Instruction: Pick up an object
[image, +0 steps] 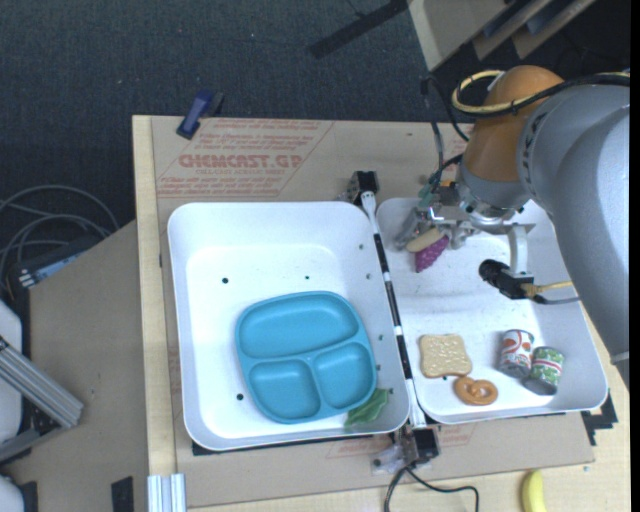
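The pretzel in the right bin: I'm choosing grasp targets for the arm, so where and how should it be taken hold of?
Probably from straight above, fingers closing across the outer edges of the pretzel, which lies flat on the floor of the right bin. Set them along the near-far line: the toast slice sits close on its upper left, while the near and far sides look freer. The gripper is at the bin's far end.

Your desk, topped with printed brown cardboard, carries two white bins side by side: the left bin and the right bin.
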